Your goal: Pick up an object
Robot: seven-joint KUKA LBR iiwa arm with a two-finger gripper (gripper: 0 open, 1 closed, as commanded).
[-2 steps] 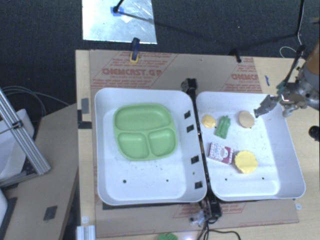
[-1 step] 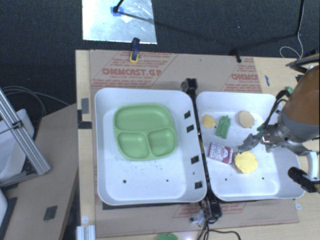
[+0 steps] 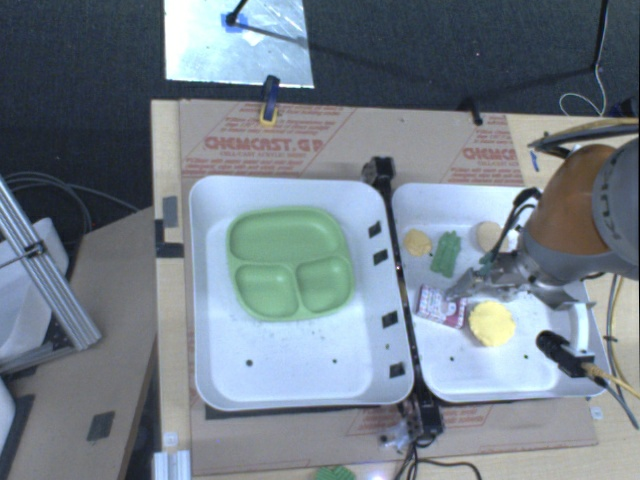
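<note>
Two white bins sit side by side on the bench, and the arm [image 3: 585,203] reaches over the right bin [image 3: 470,373] from the right edge, its orange band above the wrist. The gripper [image 3: 470,283] hangs low over the middle of that bin, its metal tip pointing left toward a small pink-and-white packet [image 3: 441,306]. The tip lies just beside the packet's upper right corner, perhaps touching it; nothing is seen gripped. Whether the gripper is clenched or released cannot be told at this slant.

A round yellow object [image 3: 492,324] lies just right of the packet and right under the wrist, close below the gripper. A green ridged piece [image 3: 445,252] stands above the packet, near the tip but apart from it. A small yellow disc [image 3: 417,241] rests to the left of the green piece, close to the bin's left wall. A pale round item [image 3: 487,234] sits above the gripper, partly shadowed by the arm.

The left bin [image 3: 220,368] holds a light green divided tray [image 3: 291,262], well apart from the gripper, across the wall between the bins.
</note>
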